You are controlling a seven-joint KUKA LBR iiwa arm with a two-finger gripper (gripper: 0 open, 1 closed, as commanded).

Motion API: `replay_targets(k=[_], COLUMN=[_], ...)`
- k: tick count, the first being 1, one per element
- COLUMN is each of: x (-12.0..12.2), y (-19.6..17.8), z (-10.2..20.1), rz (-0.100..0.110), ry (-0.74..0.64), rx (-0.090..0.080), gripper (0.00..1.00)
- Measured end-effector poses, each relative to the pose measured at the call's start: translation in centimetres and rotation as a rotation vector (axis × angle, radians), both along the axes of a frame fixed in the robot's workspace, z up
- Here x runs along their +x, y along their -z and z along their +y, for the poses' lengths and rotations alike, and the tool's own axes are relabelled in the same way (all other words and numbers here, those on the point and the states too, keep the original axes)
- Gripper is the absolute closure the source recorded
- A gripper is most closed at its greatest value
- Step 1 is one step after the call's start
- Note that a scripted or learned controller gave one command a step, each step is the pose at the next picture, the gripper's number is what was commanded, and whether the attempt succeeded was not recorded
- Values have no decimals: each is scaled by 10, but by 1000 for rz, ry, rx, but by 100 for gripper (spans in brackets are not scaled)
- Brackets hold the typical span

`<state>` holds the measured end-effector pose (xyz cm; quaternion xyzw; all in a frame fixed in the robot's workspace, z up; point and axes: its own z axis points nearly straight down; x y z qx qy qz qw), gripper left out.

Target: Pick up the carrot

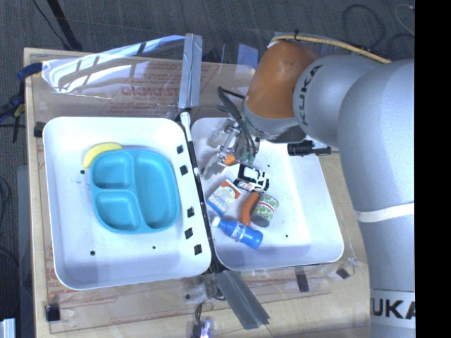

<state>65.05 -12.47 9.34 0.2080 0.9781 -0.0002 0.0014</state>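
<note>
Carrot (249, 206) lying slanted in the right bin (310, 210), between a small carton (223, 196) at its 9 o'clock and a can (264, 208) at 3 o'clock, blue bottle (241, 232) at 6 o'clock, gripper (227, 148) toward 11 o'clock, jaws' state impossible to tell.

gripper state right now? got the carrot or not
Gripper: low over the right bin, open or shut cannot be told. The carrot lies in the bin among other items, not between the fingers.
</note>
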Motion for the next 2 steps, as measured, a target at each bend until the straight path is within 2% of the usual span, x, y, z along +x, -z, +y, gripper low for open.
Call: replay_targets(k=[1, 2], x=[1, -58], y=[-10, -99], z=[1, 44], rz=[-1, 4], ry=[-4, 351], rx=[0, 1], gripper=[100, 100])
